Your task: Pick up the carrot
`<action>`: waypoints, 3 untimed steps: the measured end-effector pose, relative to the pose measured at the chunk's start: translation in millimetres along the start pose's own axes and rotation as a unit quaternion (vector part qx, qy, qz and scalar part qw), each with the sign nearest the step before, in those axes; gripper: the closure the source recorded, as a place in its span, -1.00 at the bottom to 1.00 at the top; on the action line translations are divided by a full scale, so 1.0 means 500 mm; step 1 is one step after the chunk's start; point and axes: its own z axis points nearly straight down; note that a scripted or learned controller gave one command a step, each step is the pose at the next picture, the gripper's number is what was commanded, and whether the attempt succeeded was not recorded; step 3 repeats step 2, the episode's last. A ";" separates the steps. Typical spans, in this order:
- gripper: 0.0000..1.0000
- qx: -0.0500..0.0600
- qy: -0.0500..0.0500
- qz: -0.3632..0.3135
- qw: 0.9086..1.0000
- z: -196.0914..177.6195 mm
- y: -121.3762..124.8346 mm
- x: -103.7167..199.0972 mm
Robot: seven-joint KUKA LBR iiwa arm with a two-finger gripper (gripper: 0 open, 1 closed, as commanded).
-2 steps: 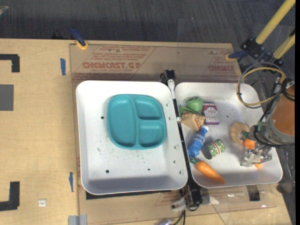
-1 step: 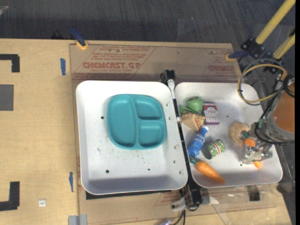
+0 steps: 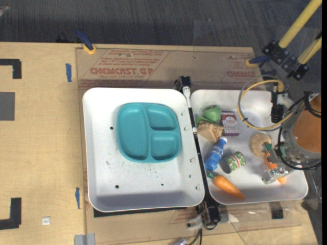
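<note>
The carrot (image 3: 228, 186) lay in the right bin (image 3: 296, 190), at the near edge, close to the wall between the 2 bins. Its green top pointed left and far, twd the blue bottle (image 3: 214, 155), which sat just beside it. A small green can (image 3: 235, 161) was near too, a bit farther back.

The gripper (image 3: 274, 175) was low in the same bin, over at the right side, well apart from the carrot. Something orange showed by its tip. I could not tell what it was, or how wide the jaws were, or if they had anything.

What could go wrong, I thought: the carrot was tight to the near wall, so a finger might hit the rim on the way down. The bottle was so close it might get bumped or grabbed too. The carrot is round & thin at one end, so it might roll or slip out. The teal plate (image 3: 149, 131) in the left bin was out of the way.
</note>
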 end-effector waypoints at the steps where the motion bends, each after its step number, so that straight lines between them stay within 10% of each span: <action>1: 1.00 0.004 -0.002 0.002 1.000 -0.021 -0.006 -0.004; 2: 1.00 -0.002 -0.004 -0.138 0.990 0.009 -0.346 -0.074; 3: 1.00 -0.002 -0.004 -0.138 0.990 0.009 -0.346 -0.074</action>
